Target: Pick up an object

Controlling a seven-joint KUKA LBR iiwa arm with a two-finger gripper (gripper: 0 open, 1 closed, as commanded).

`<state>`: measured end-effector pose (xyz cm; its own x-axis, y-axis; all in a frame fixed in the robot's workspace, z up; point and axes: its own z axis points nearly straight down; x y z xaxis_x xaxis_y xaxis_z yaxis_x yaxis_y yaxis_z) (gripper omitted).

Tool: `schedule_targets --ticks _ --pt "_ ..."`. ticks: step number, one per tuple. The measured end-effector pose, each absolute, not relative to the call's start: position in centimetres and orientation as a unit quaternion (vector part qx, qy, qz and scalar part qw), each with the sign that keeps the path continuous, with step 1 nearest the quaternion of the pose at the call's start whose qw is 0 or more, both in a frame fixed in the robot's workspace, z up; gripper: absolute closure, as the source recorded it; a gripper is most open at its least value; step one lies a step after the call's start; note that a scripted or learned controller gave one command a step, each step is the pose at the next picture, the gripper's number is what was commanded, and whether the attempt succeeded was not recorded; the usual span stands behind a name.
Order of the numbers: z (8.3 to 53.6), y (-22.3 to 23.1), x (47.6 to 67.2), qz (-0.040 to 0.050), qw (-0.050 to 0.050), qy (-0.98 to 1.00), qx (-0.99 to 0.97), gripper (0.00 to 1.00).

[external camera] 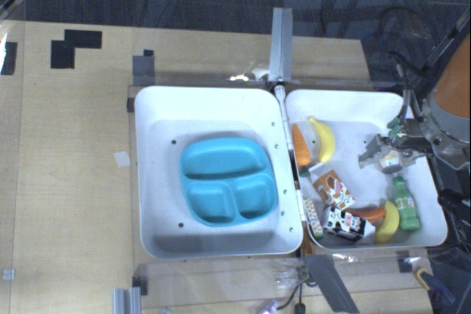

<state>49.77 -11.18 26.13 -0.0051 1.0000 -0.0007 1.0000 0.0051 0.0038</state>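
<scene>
My gripper (pixel 378 157) hangs over the right bin (pixel 353 108), toward its right side, above bare white floor. It is open with nothing between its fingers. Just below it stands a green bottle (pixel 404 204). A yellow banana (pixel 322 140) and an orange carrot (pixel 300 146) lie to its left near the divider. A small printed box (pixel 333 190), a black-and-white packet (pixel 344 225), a red item (pixel 369 213) and a second yellow fruit (pixel 388 222) crowd the bin's front.
The left bin (pixel 158 158) holds a blue divided tray (pixel 227 180). A grey post (pixel 281 48) rises behind the rim that the two bins share. Cables and the arm's body (pixel 450 95) crowd the right edge.
</scene>
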Motion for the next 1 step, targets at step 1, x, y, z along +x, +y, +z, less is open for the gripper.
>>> schedule_targets --ticks 1 --pt "22.51 -8.84 54.77 0.001 0.001 0.692 0.722 0.0"
